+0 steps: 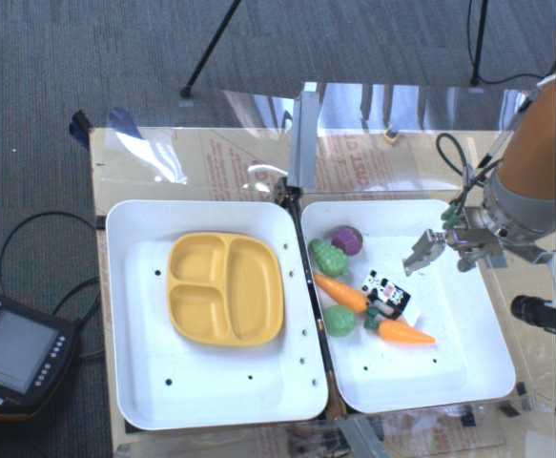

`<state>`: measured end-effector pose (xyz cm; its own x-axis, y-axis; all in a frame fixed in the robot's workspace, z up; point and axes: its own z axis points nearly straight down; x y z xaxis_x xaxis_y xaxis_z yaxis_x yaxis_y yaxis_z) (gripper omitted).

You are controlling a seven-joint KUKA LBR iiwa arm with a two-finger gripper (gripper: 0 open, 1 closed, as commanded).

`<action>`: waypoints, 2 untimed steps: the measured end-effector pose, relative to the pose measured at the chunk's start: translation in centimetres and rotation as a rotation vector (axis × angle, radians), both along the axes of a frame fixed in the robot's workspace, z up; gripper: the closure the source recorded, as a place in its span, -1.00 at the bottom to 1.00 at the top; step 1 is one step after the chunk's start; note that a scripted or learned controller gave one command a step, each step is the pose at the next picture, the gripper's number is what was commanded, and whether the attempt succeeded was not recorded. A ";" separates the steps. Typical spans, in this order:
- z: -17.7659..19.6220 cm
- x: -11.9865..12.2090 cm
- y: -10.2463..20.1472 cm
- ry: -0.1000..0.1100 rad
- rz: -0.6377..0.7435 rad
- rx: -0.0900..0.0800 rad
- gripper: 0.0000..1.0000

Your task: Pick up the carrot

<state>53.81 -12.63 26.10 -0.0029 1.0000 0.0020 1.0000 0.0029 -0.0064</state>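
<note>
Nearest the front edge of the right bin [430, 389], one carrot [403, 331] lies on its side, orange tip pointing toward the right wall, green top touching a little black-and-white cow toy [387, 294]. Just left of it sits a round green veggie [339, 320], close to the bin's left wall. A second carrot [341, 293] lies diagonally a bit further back, between that green one and a bumpy light-green piece [327, 257], maybe broccoli, hard to say. Behind those, toward the back-left corner, there's a purple thing [346, 239] that looks like a cabbage or onion.

Over in the left bin [134, 370], a yellow divided plate [226, 286] with three compartments sits roughly in the middle.

Gripper [449, 253] hangs above the right side of the right bin, well apart from both carrots. Its fingers look spread, nothing between them, though honestly it's a bit blurry. Grey arm with the orange band [537, 146] comes in from the right, over the back-right corner.
</note>
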 end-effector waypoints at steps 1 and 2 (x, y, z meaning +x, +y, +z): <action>-12.9 0.9 3.0 0.013 -0.023 0.002 -1.00; -9.2 0.0 3.8 -0.003 -0.036 0.000 -1.00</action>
